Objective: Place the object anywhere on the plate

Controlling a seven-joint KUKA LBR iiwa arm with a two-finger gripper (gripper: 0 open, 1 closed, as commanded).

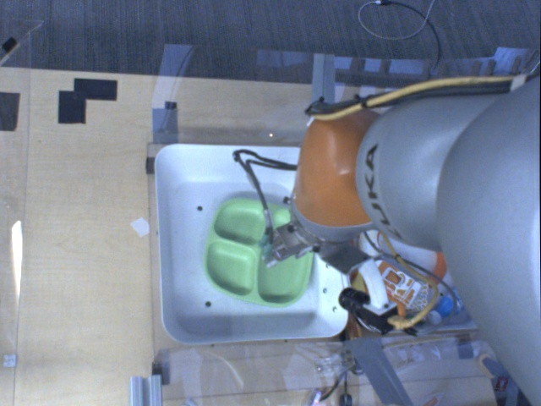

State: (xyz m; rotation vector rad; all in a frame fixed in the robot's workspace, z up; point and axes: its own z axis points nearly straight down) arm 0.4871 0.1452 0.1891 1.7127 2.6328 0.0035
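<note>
Gripper (279,245) is low over the green plate (232,265), on the plate's right side, about where the ridges between compartments meet. Can't tell if it's open or closed, since the wrist blocks that angle. Can't tell if anything is held either.

Plate lies flat in the white bin (173,252), roughly mid-bin, nearer the bin's right wall than its left. It has three compartments: one at the top and two side by side below. The right-hand part is partly under the gripper.

The grey arm (456,184) comes in from the right and covers most of that side. Its orange band (334,176) hangs over the bin's right edge. A thin black cable (249,172) loops from the bin's upper area down to the gripper, crossing above the plate's top compartment.

Object to place: can't tell which item it is. To the right of the bin, under the arm, an orange-and-white packet (399,284) is partly visible, with a small blue item (445,307) just beside it. Both are well apart from the plate.

The bin sits on a wood bench (84,227), which has black square markings (84,98) at top left.
</note>
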